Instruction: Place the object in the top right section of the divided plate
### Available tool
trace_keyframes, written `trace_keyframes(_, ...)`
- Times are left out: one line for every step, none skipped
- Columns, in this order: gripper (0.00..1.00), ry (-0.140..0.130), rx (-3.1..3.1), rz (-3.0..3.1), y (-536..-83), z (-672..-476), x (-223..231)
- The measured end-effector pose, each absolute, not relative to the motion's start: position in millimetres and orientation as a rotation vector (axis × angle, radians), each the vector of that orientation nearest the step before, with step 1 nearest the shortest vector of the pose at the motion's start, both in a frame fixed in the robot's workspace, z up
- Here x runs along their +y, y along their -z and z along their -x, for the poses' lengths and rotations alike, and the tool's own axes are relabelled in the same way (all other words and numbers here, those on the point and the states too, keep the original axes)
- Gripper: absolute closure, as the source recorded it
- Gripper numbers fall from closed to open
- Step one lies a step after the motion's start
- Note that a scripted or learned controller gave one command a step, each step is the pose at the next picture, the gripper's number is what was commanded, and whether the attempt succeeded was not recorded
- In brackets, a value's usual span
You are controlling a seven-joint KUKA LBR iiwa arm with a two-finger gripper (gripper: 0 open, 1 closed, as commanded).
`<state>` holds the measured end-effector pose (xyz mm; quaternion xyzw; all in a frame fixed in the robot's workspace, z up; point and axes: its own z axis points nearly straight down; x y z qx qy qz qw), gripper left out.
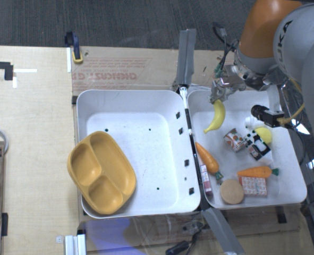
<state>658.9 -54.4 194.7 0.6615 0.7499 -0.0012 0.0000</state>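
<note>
Gripper (219, 95) hangs over the right bin (300, 193), pinching the top end of the banana (216, 118), which dangles just above the bin floor. Carrying it well means clearing the bin walls and then lowering gently into the far-right section of the yellow divided plate (100, 172), which lies in the left bin (146, 97).

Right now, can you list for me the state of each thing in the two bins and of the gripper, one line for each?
Two-finger gripper: over the right bin, at the top end of the yellow banana.
Yellow banana: hanging upright from the gripper.
Yellow divided plate: flat in the left bin, sections bare.
Two orange carrots: lying flat.
Round tan disc: lying flat.
Small red box: lying flat.
</note>
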Motion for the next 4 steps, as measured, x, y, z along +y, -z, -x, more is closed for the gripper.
trace_keyframes(1.0, 0.006, 1.98, -2.442, -189.8, -600.1, -132.4)
trace_keyframes(1.0, 0.006, 1.569, -2.726, -188.6, -510.4, -184.7)
trace_keyframes(1.0, 0.007, 0.848, -3.027, -201.2, -477.2, -203.8)
trace_keyframes(1.0, 0.009, 0.351, -3.125, -113.9, -476.7, -105.0)
